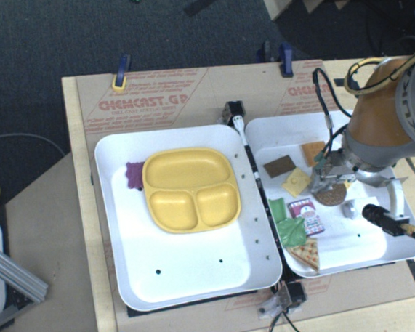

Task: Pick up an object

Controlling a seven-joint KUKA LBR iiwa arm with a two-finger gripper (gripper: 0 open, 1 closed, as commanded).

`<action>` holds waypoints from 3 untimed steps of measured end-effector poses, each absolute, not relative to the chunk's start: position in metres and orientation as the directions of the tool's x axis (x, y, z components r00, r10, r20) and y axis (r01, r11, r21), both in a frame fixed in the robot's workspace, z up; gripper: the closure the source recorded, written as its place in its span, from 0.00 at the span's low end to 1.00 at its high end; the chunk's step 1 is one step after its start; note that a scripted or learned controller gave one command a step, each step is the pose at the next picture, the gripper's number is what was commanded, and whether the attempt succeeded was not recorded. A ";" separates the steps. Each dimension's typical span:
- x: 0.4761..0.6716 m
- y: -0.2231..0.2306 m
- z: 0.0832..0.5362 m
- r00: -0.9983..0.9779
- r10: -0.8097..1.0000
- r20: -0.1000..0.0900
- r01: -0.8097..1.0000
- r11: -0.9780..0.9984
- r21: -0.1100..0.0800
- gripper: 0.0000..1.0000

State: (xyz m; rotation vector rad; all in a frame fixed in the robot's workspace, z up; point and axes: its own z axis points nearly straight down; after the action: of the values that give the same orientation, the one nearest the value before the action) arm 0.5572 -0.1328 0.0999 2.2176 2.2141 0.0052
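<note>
A: The arm is down over the right bin (pixel 391 250), its gripper (pixel 329 180) low among the small pieces there. Right beneath it sits a round brown piece (pixel 331 195), with a pale yellow wedge (pixel 295 183) just to one side.

B: Anything lifted?

A: By my read, nothing is clear of the bin floor. Whether that gripper is parted or clamped I cannot tell; the wrist hides it. So the pick looks unfinished: closing and raising are left.

B: What else is on offer?

A: A dark brown square (pixel 279 166), an orange cracker-like piece (pixel 311 151), a pink packet (pixel 306 215), a green leafy piece (pixel 288 227) and a pizza-like slice (pixel 306 253), all crowded near the bin's left wall.

B: And the left bin (pixel 189 280)?

A: A yellow divided tray (pixel 191 186), a purple bit (pixel 134 175) touching its edge.

B: The surroundings?

A: Both bins rest on a brown board (pixel 186 94) printed with red lettering, clamped along its far edge; dark carpet (pixel 35 47) beyond, cables trailing across it.
</note>
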 end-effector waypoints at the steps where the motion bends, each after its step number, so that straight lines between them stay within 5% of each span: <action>1: 0.549 -0.139 0.153 0.002 1.000 -0.002 1.000 -0.002 0.003 1.00; 3: 0.556 -0.141 0.227 -0.001 1.000 -0.002 1.000 0.001 0.005 1.00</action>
State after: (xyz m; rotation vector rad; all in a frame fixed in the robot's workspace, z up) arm 0.5560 -0.1407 0.2265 2.2166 2.2194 0.0038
